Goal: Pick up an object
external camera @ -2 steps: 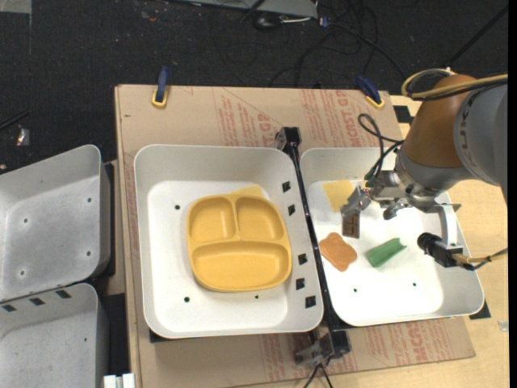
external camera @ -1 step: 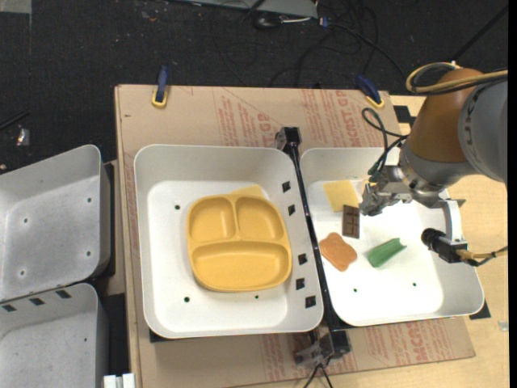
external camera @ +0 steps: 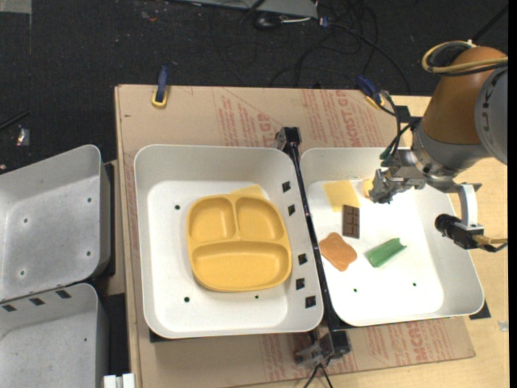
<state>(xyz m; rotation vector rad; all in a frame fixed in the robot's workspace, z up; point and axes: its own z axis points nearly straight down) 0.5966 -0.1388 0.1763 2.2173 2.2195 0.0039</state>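
The objects lie in the right bin: a yellow piece, a brown block, an orange piece and a green piece. We see the gripper low just beside the yellow piece; whether its jaws are open, we cannot tell. The left bin holds a yellow tray.

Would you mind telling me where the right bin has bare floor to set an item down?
The right bin is bare along its near edge, below the green block and orange piece. It is crowded at its far left, where the yellow piece, brown bar and gripper cluster.
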